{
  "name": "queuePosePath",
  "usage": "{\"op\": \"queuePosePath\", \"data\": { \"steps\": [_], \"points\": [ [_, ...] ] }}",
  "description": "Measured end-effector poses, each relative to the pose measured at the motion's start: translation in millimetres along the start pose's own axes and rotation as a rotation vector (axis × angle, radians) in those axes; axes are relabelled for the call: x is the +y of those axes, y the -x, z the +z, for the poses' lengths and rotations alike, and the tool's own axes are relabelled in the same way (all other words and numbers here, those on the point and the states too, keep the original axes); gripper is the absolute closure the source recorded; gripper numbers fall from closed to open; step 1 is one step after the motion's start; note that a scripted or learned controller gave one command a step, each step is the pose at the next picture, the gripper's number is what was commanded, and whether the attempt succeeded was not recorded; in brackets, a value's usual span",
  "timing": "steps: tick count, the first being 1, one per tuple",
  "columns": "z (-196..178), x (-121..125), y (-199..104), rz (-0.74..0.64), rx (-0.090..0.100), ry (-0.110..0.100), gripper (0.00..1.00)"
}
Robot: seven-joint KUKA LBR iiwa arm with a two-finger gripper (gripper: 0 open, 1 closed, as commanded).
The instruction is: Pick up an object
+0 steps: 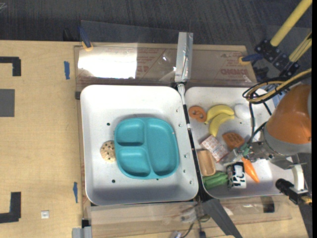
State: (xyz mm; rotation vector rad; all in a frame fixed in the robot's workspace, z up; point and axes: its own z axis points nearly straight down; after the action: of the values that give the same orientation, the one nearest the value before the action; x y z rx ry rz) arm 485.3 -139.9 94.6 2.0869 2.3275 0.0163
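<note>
- The gripper [246,158] hangs low over the right bin [262,190]. Whether it is released or clenched I cannot tell.
- Just below it lies a small carrot [251,170], the likeliest target. It looks like light, stiff, smooth toy food that may roll, so I would pinch across its thick middle.
- Beside the carrot, to the gripper's left, is a black-and-white toy [238,175], which crowds the grasp.
- Count in this bin: one banana [218,117], one donut [197,113], one brown piece [232,140], one packet [213,146], one tan block [206,163], one green vegetable [214,180].
- Well left of the gripper, the left bin [94,133] has one teal tray [147,147] and one cookie [108,151].
</note>
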Motion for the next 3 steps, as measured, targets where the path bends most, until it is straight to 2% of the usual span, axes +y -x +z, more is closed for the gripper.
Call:
{"op": "queuePosePath", "data": {
  "steps": [1,2,3],
  "points": [
    [-11.9,3.0,0.8,0.000,-0.005,0.009,1.00],
    [-137.2,29.3,-79.4,0.055,0.005,-0.011,1.00],
    [-134.4,27.3,-77.3,0.059,0.004,-0.018,0.00]
  ]
}}
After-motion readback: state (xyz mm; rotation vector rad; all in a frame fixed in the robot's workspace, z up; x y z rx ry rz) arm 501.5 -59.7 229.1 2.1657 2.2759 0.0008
